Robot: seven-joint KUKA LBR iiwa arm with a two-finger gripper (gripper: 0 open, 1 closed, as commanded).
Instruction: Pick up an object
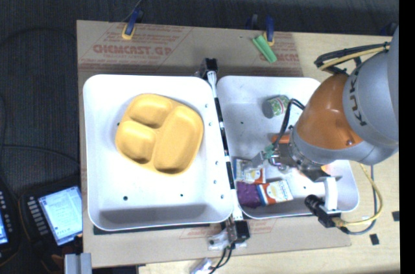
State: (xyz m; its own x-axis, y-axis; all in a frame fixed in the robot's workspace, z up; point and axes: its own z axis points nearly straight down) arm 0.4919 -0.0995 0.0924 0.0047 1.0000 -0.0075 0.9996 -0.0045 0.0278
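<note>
While reaching in from the right, hanging low over the right bin (pixel 292 83), with the end effector (pixel 277 153) mostly hidden under the orange wrist; not possible telling whether spread or closed. Hovering just beside a crumpled packet (pixel 249 170), with a purple item (pixel 246 192) and an orange-and-white carton (pixel 277 190) lying near the front wall. Leaving a small grey-green jar (pixel 275 105) apart, toward the back. Seeing a yellow moulded tray (pixel 159 132) sitting in the left bin (pixel 97 137), and a green stick (pixel 264 48) lying on the tabletop (pixel 194 46) behind.

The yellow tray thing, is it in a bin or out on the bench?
In. The yellow sectioned tray lies inside the left white bin, with the bin's white floor and rim showing all around it.
</note>
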